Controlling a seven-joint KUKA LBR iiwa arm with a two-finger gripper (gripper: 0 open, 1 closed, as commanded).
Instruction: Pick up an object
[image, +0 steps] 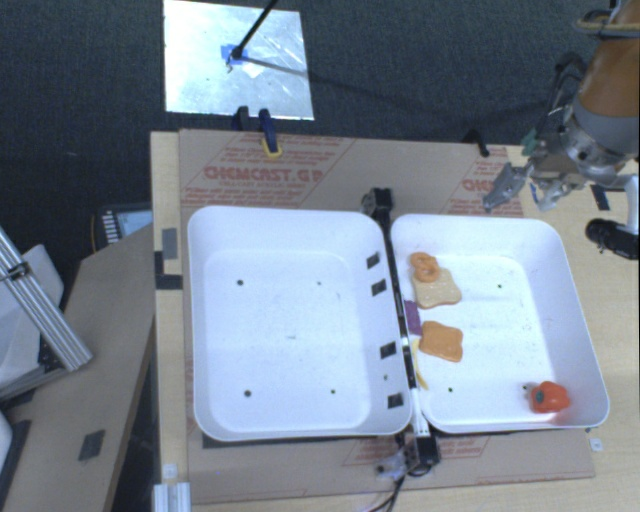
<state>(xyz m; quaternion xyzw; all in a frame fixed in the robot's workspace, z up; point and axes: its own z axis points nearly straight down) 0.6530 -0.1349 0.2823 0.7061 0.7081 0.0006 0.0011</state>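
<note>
So the only writing I can make out is on the brown cardboard sheet (300, 165) lying under the two white bins. It's printed in faded red, and along the far edge, just past the left bin (200, 300), the big word looks like "CHEMCAST", followed by a couple more characters I can't pin down, maybe "GP". There's smaller red print above and below it, too tiny to read. The same red lettering repeats at a slant on the cardboard near the right bin's (575, 300) far corner, and again along the near edge, but it's blurry and partly covered there.
</note>
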